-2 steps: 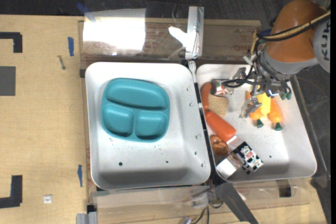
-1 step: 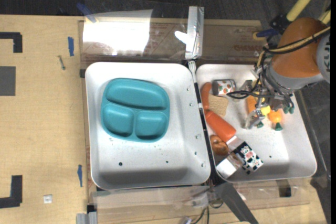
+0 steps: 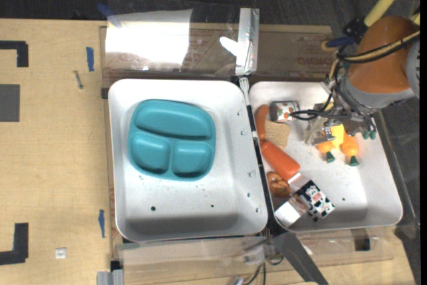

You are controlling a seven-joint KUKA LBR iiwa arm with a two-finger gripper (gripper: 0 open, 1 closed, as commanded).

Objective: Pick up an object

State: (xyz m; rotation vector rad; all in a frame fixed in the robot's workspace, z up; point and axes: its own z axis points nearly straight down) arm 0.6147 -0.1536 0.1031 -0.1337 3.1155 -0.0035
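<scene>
Gripper (image 3: 331, 132) low in the upper right part of the right bin (image 3: 383, 200), amid cables and small yellow and orange toy pieces (image 3: 340, 141); finger state cannot be told from this slant. Left bin (image 3: 123, 143) holds a teal divided tray (image 3: 173, 137), lying flat near its centre. Along the right bin's left wall: a small can (image 3: 283, 111), an orange carrot-shaped toy (image 3: 279, 158) lying aslant, a brown piece (image 3: 277, 183) just below it, and a white box with black dots (image 3: 304, 202) toward the near edge.
</scene>
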